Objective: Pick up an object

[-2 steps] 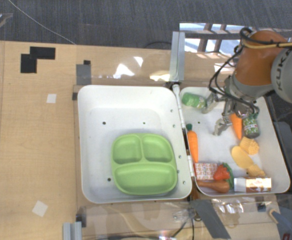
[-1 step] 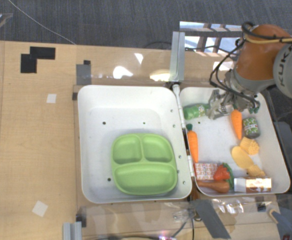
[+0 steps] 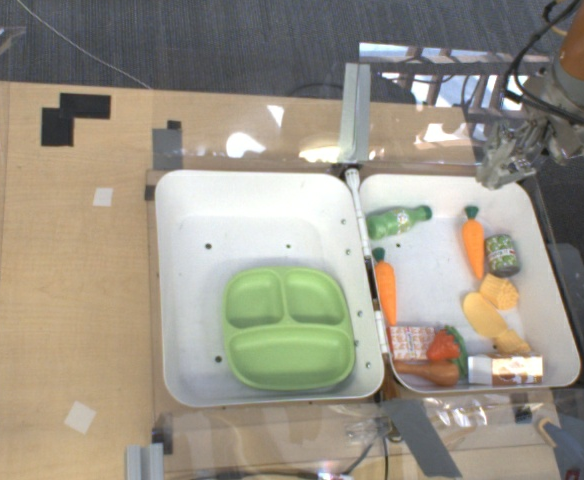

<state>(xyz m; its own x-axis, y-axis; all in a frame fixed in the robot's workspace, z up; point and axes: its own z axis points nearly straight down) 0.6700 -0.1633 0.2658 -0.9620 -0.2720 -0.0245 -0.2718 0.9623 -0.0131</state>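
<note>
Hovering over the right bin's (image 3: 442,253) far right corner, gripper (image 3: 502,168) carrying nothing, finger position unclear; lying below, two carrots (image 3: 473,243) and a green bottle (image 3: 397,220).

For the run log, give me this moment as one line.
arm: over right bin's far right corner | gripper: nothing seen held | right bin: carrots, bottle, other food | left bin: green plate

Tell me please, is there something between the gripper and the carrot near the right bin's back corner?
Nothing visible blocks it. The gripper hangs over the back rim of the right bin, and bare bin floor lies between it and the carrot. A small green can lies against the carrot's right side, which could crowd a grasp.
</note>
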